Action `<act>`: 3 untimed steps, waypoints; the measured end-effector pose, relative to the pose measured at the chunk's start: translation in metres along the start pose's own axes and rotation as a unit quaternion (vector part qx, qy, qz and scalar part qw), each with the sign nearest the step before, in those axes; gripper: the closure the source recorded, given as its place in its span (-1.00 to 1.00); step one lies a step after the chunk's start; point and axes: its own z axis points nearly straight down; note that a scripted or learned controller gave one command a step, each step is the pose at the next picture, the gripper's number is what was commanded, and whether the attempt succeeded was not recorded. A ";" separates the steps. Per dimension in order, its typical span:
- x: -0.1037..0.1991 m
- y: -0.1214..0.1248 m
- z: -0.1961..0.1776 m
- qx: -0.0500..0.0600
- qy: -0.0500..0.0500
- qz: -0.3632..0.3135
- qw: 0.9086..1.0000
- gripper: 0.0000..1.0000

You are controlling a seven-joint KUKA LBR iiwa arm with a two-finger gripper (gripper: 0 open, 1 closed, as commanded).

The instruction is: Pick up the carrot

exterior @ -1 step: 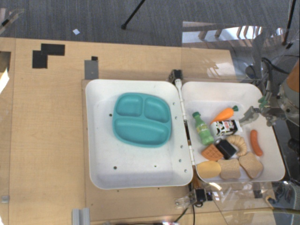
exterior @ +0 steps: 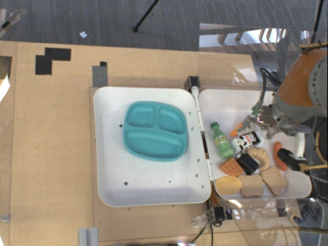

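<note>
carrot (exterior: 279, 154) | croissant (exterior: 262, 157) beside; 2 bread chunks (exterior: 274, 181) near | gripper (exterior: 259, 121) apart, maybe higher

Tray (exterior: 155, 130) in L bin (exterior: 110, 181), bottle (exterior: 222, 141) in R bin (exterior: 228, 104) by its L wall, carrot (exterior: 279, 154) far R

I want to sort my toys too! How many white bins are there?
2. The left bin holds a teal plate; the right bin, partly under the arm, holds toy food.
</note>
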 end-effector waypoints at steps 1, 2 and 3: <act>0.057 0.036 0.032 -0.007 -0.002 -0.031 0.999 -1.00; 0.059 0.010 0.032 -0.006 0.000 0.161 0.987 -1.00; 0.038 0.027 0.033 -0.004 -0.001 0.271 0.963 -1.00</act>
